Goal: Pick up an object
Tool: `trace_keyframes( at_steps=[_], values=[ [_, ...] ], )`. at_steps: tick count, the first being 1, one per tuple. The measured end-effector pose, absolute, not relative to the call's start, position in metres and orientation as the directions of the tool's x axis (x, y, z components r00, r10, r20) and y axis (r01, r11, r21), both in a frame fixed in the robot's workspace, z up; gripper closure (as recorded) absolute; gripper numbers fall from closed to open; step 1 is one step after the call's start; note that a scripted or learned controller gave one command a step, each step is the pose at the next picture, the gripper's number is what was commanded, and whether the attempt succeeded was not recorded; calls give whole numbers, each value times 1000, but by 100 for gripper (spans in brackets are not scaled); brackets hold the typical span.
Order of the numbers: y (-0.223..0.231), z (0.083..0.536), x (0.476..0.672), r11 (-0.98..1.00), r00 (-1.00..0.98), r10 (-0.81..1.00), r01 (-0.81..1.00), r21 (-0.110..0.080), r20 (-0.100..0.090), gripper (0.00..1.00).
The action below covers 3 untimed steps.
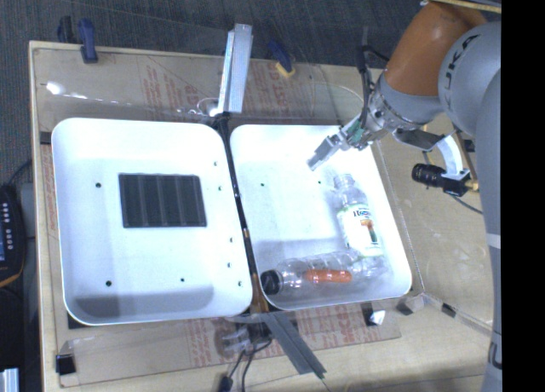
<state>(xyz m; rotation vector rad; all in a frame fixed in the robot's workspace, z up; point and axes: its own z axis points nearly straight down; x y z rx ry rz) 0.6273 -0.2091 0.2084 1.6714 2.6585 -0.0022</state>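
Two clear plastic bottles lie in the right bin (281,203). One with a white cap and a white-orange label (357,220) lies along the bin's right side. The other, with a black cap and orange label (319,275), lies along the bin's front wall. My gripper (324,152) hangs above the right bin's back part, up and to the left of the white-capped bottle's cap. Nothing shows between its fingers. The grey arm with the orange band (426,41) reaches in from the upper right.
The left bin (85,152) holds a dark ribbed rectangular panel (162,200). A metal bar (235,66) stands at the back between the bins. Blue clamps (87,39) hold the bench's back edge. A black fitting (434,175) sticks out to the right of the bin.
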Motion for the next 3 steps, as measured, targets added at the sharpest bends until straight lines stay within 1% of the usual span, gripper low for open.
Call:
trace_keyframes(
  at_steps=[1,2,3],
  values=[
    [-207,91,655,478,-478,878,878,-3,2,0],
    [-206,103,657,482,-482,876,876,-1,0,100],
    [-192,94,648,767,-767,641,641,-2,3,100]
  ],
)
